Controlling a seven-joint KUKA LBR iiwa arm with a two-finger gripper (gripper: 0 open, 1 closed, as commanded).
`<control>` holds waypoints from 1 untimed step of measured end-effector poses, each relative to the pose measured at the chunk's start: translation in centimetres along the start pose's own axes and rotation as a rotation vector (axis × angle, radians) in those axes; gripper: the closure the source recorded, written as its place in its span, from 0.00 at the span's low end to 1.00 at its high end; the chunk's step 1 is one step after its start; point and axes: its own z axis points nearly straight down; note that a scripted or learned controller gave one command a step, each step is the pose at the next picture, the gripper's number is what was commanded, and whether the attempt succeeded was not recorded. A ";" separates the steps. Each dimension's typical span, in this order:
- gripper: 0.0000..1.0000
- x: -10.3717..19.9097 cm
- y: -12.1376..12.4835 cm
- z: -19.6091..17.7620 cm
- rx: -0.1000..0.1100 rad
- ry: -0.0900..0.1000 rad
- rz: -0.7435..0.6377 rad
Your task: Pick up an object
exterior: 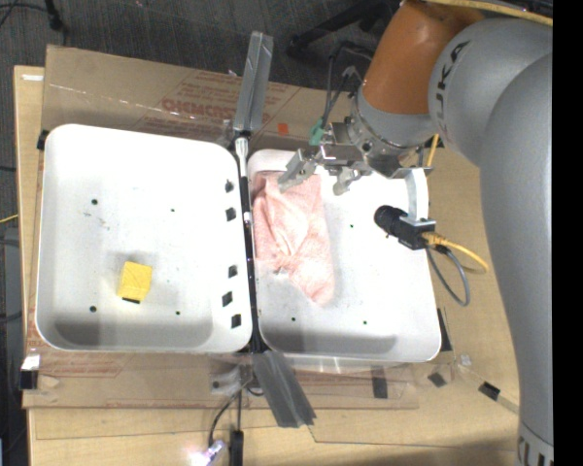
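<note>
Cardboard-covered bench [126, 85], two white bins: gripper [319, 173] low over pink cloth [293, 236] in right bin [408, 328], fingers apart, nothing between them; yellow block [135, 282] in left bin [68, 163]; pick not yet made.

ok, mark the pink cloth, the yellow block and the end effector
pink cloth [293, 236], camera view, middle of the crumpled fabric
yellow block [134, 281], camera view, centre of its top face
end effector [320, 172], camera view, midway between the fingertips

Cardboard sheet [155, 90] under bins; dark carpet [126, 13], perhaps cables.
</note>
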 end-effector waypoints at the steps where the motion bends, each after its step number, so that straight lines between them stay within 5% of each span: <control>1: 0.00 0.1 1.4 -1.9 -0.003 0.000 -0.035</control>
